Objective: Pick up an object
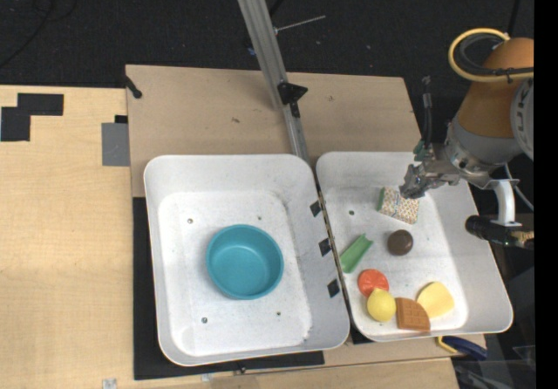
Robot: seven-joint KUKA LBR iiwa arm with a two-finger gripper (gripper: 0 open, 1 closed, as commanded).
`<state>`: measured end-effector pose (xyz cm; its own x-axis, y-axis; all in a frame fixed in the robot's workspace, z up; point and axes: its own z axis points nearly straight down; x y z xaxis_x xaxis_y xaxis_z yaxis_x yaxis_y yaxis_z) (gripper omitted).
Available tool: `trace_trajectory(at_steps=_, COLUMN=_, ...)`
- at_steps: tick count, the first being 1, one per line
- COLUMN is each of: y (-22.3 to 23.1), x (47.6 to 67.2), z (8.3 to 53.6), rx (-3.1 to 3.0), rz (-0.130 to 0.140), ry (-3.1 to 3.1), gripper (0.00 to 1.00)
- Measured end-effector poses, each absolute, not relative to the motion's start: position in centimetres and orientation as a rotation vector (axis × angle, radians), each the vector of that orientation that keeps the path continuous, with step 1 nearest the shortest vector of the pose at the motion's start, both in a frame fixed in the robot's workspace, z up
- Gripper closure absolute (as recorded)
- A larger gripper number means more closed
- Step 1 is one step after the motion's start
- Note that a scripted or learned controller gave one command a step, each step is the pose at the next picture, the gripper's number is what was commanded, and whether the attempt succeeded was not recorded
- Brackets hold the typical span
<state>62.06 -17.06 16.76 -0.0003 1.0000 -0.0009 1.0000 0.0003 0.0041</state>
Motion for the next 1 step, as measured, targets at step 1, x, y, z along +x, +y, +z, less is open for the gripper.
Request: trace_trajectory(at_steps=1, y=-17.42, x=62.75, z=21.24, rx=2.219, rz=0.003, ry=2.219, gripper=1.00)
